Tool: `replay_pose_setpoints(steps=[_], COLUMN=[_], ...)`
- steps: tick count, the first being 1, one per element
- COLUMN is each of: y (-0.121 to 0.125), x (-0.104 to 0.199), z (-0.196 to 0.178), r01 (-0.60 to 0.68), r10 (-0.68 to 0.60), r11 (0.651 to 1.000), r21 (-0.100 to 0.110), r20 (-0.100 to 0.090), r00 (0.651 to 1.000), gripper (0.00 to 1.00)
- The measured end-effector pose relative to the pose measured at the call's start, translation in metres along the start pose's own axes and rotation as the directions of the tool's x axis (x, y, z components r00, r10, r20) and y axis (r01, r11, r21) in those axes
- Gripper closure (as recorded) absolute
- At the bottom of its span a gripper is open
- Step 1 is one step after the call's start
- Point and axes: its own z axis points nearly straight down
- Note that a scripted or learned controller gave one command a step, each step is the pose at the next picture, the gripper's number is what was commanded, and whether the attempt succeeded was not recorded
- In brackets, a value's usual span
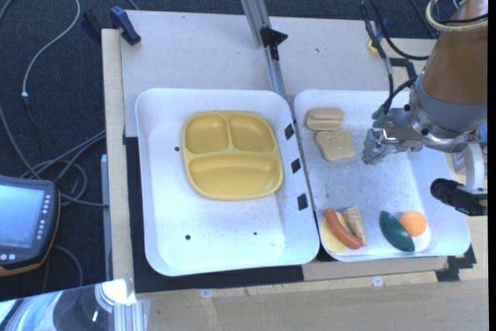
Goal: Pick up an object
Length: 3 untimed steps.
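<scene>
From above and at a slant, the surface [201, 43] carries two white bins: the left bin [163, 167] holds a yellow divided plate [231, 154], and the right bin [387, 182] holds the toy food. The arm [457, 66] leans in from the right, and its jaws [375, 146] hang low over the right bin, just beside a tan bread slice [335, 144] with a bun-like piece [325, 118] next to it at the back of the bin. Along the near edge lie a sausage [341, 229], a pale wedge [355, 221], a dark green piece [396, 232] and an orange ball [413, 223], well apart from the jaws. To do this step well, I'd say the jaws should shift left until they sit squarely over the bread slice, straddle its narrower sides, then go straight down before closing (a flat piece like that slips away easily if caught on one edge). As for the jaws themselves, nothing sits between them that I can see, and from here I cannot tell how wide they stand; they look close to the bread slice, but whether they touch it is unclear.
</scene>
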Motion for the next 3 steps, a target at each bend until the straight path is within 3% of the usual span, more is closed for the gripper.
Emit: replay_pose_setpoints(steps=[1, 3], y=[0.02, 0.033], x=[0.054, 0.153], z=[-0.001, -0.004], r01=[0.0, -0.002], r10=[0.0, 0.002], r11=[1.0, 1.0], r21=[0.0, 0.001], r20=[-0.001, 0.0], r00=[1.0, 1.0], gripper=[1.0, 1.0])
